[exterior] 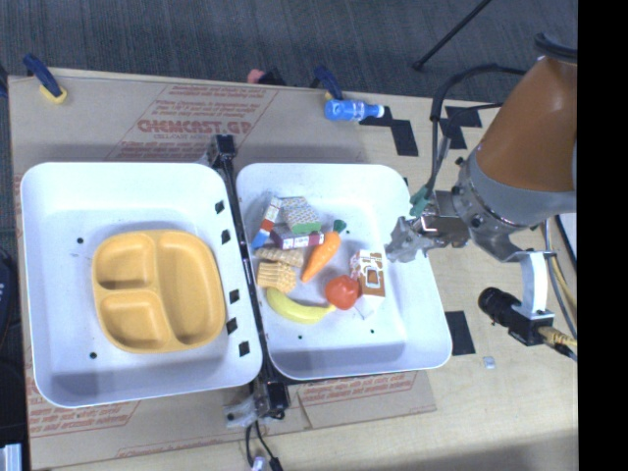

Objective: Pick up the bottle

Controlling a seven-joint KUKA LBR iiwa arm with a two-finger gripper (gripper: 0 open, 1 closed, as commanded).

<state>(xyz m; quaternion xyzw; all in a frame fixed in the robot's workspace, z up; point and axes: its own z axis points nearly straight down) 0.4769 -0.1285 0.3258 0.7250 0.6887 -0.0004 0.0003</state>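
Nothing picked yet on my end. Gripper (404, 241) hovering over right bin (424, 314) edge, can't tell finger state. Bottle? Can't spot it among toy food pile (309, 258).

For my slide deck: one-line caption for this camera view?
KUKA arm's gripper at the right bin rim beside piled toy food; yellow divided tray in the left bin.

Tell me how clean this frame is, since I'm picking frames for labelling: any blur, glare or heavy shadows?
Camera view: lighting is even, shadows soft, no strong glare on the white bins. The end effector looks smeared and soft. The pile of small items, such as the carrot and banana, is coarse, so the bottle is hard to single out.
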